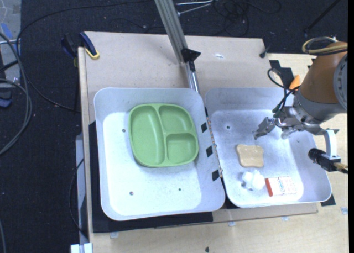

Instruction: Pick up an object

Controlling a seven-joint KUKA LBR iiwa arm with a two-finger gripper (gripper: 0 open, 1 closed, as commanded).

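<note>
Tan bread-like slice (250,156) lying flat in the right bin (232,122), near its middle, with a small white crumpled lump (253,179) just below it and a red-and-white packet (282,186) beside that, toward the bin's lower right corner. Green divided plate (164,134) sitting in the left bin (110,136), well apart from the arm's reach at this moment.

Risking a miss, by judgement: hanging above and to the right of the slice, not over it, so closing here would likely catch nothing but air. Risking a slip as well, since a flat, low slice offers little edge for two fingers, and pressing down could scrape the bin floor or nudge the slice into the white lump. Crowding among the three items possibly leading to a pinch on two at once.

End effector (270,126) hovering over the upper right part of the right bin, pointing toward the left, fingers appearing slightly spread, gripping nothing and touching no item; exact opening hard to judge at this size, with nothing showing between the fingers
</note>
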